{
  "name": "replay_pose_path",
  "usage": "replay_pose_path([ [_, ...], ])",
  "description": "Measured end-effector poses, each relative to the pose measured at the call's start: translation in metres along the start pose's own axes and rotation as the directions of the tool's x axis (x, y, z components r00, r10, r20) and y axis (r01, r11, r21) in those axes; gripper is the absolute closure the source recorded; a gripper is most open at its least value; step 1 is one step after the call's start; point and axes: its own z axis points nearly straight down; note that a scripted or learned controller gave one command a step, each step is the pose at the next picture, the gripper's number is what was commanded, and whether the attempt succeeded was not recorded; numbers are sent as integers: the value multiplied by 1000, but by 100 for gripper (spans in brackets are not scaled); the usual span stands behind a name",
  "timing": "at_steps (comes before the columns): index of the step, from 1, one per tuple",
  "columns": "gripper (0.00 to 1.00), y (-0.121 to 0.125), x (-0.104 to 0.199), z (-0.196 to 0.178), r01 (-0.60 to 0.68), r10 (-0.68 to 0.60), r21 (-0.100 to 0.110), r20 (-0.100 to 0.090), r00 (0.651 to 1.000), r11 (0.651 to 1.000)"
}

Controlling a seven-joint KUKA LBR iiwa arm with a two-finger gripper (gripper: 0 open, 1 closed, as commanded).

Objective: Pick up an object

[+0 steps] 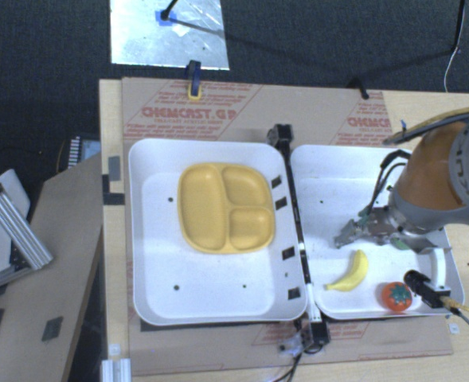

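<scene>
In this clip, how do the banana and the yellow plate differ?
The banana is small, curved and lies in the right bin near the gripper; the yellow plate is far larger, squarish, split into compartments, and sits in the left bin. Both are yellow.

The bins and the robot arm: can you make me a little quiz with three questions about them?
1. True or false: the yellow tray lies in the left bin.
2. Which bin holds the banana?
A. left
B. right
C. neither
3. Fill in: the round orange thing sits to the ____ of the banana as the camera sees it.

Key:
1. True.
2. B. It lies in the right bin, just below the gripper, which is not touching it.
3. Right, near the bin's front corner.
</scene>
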Motion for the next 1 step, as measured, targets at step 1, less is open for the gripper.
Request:
replay_pose_path([
  [1, 100, 2, 0, -13, -1, 1, -5, 1, 1000, 1000],
])
